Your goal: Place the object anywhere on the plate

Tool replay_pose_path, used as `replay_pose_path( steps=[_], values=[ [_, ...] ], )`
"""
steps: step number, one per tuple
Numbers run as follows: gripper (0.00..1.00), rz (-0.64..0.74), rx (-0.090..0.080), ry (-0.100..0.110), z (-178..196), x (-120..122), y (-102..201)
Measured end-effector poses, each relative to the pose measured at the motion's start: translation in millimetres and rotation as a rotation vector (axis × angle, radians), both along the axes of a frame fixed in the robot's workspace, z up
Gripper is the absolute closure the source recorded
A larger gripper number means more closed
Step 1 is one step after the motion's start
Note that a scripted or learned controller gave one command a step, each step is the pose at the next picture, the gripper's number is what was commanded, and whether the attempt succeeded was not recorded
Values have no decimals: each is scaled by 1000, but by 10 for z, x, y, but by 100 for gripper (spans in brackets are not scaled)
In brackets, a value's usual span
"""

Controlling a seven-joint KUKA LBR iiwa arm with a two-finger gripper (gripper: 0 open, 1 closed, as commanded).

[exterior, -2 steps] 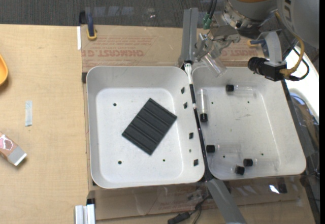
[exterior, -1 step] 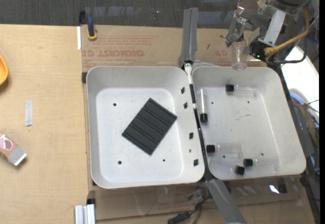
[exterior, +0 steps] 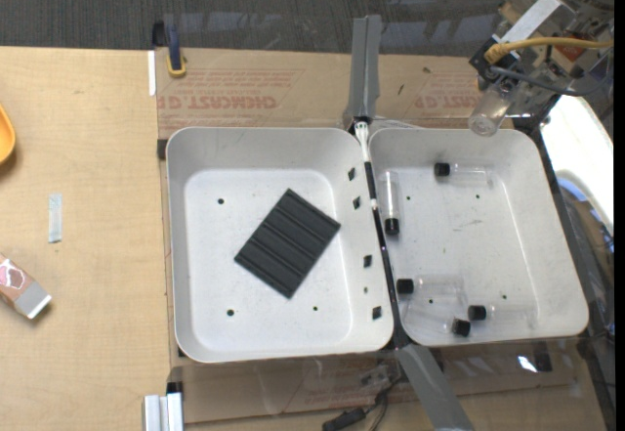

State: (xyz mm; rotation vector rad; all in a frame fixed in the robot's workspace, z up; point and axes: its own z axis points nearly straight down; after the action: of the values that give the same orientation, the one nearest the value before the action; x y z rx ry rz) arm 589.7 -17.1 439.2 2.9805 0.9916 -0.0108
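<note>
Bench: cardboard under two white bins, left bin [exterior: 186,224] and right bin [exterior: 547,224], touching along the centre rim.

Left bin: dark ribbed plate [exterior: 288,243] lies flat near the middle, long axis running 1 to 7 o'clock, with bare white floor on all sides. A broad, level target with plenty of margin.

Gripper [exterior: 496,99] hangs over the far rim of the right bin, at its 11 o'clock corner. A clear tube [exterior: 485,116] shows at its lower end, tilted, above the rim. It looks carried, but glare and cabling blur the tip; whether the gripper is open or closed on it I cannot tell.

Key relation: the plate lies at about 8 o'clock from the gripper, across the centre rim, well apart.

Right bin floor: loose clear vials with black caps, one beside the centre rim [exterior: 389,209], one far [exterior: 441,169], and a near cluster [exterior: 461,322].
</note>
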Motion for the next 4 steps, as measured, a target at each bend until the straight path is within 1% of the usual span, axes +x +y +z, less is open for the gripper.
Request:
replay_pose_path(
  steps=[1,2,3,4],
  values=[
    [100,-300,-1,-2,3,158,-608],
    [100,-77,1,-1,1,249,-1104],
    [100,196,2,-2,2,447,-1787],
    [100,403,3,-2,7,511,-1971]
  ],
)
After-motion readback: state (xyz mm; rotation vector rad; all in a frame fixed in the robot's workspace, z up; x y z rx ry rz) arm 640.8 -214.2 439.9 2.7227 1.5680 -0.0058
